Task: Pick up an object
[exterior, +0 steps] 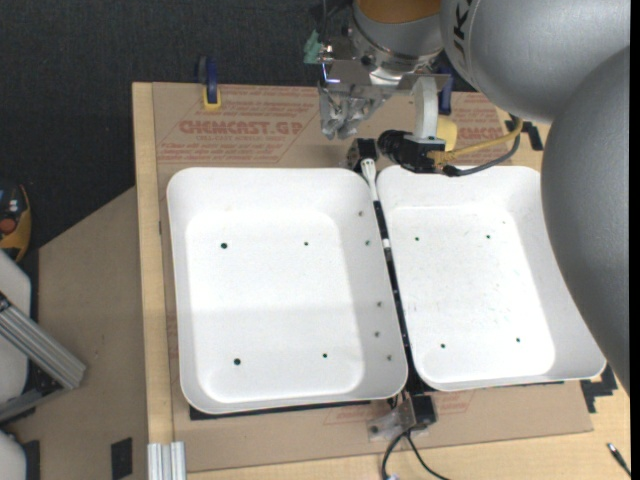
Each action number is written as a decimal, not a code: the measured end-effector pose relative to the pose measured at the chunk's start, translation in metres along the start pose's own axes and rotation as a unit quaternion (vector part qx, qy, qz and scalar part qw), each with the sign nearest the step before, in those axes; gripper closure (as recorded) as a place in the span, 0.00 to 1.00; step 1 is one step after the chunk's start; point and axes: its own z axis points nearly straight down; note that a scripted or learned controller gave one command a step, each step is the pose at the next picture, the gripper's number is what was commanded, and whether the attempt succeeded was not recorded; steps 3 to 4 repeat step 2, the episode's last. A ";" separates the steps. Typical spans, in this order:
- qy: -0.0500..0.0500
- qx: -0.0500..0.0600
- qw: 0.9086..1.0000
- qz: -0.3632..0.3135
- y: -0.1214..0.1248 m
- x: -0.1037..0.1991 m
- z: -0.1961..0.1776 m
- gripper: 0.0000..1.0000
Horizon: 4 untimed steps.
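Note:
My gripper (344, 118) hangs high over the back edge of the bench, above the far right corner of the left bin (185, 268). It is small and blurred at this height, and I see nothing held under it. The left bin's floor is plain white with a few small dark dots. The right bin (560, 298) looks the same, white with small dark dots.
The grey arm (560, 48) fills the upper right and overhangs the right bin's far side. A black divider strip (385, 258) runs between the bins. A blue clamp (209, 80) stands on the brown board at the back left. Cables lie at the front edge (405, 423).

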 end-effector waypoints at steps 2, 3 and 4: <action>0.000 -0.011 1.000 0.005 0.003 0.033 0.014 1.00; 0.000 -0.011 1.000 0.005 0.003 0.033 0.014 1.00; 0.000 -0.011 1.000 0.005 0.003 0.033 0.014 1.00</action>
